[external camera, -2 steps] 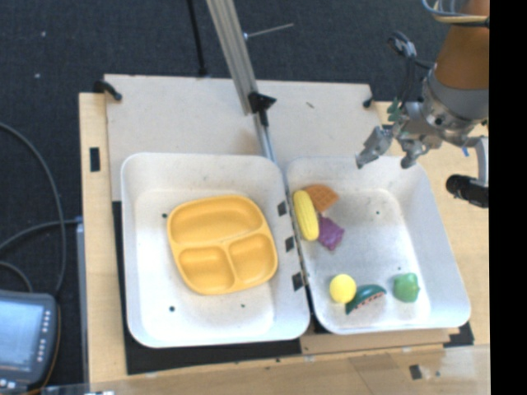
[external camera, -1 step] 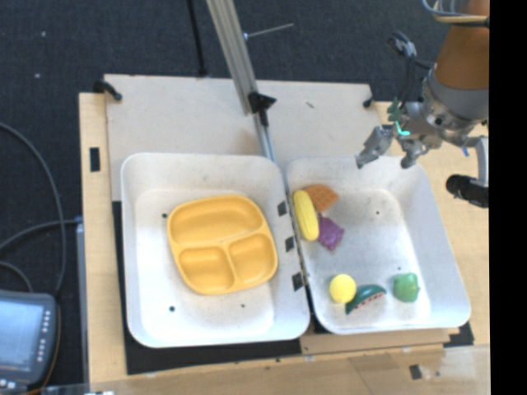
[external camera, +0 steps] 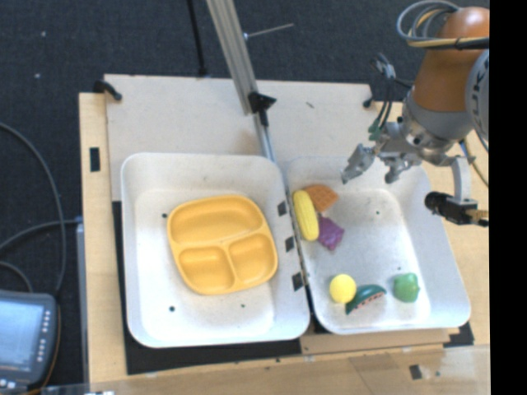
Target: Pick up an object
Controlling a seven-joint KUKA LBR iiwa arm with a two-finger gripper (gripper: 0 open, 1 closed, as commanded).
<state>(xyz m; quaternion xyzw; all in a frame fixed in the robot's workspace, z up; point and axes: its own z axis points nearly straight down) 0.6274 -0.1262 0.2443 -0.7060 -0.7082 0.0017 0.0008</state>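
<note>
1. We are looking down on a bench [external camera: 181,113] bearing two white bins side by side: the left bin [external camera: 144,303] and the right bin [external camera: 436,262].
2. We are seeing the arm [external camera: 449,72] reaching in from three o'clock, its gripper [external camera: 377,167] hanging over the right bin's twelve o'clock edge.
3. We are reading its two fingers as standing apart, one tip toward nine o'clock and the other toward three o'clock, with nothing between them.
4. We are finding the objects in the right bin. A yellow corn cob [external camera: 305,214] is lying near the nine o'clock wall, touching an orange piece [external camera: 323,196] at its twelve o'clock end and a purple piece [external camera: 331,234] just beside it at four o'clock.
5. We are spotting, toward the bin's six o'clock edge, a yellow ball [external camera: 342,287], a dark teal-and-red piece [external camera: 366,298] touching it, and a green ball [external camera: 405,286] just beside that, at three o'clock.
6. We are noting a yellow divided tray [external camera: 221,242] lying in the middle of the left bin.
7. We are seeing a metal rail [external camera: 235,52] slanting up from between the bins toward twelve o'clock.
</note>
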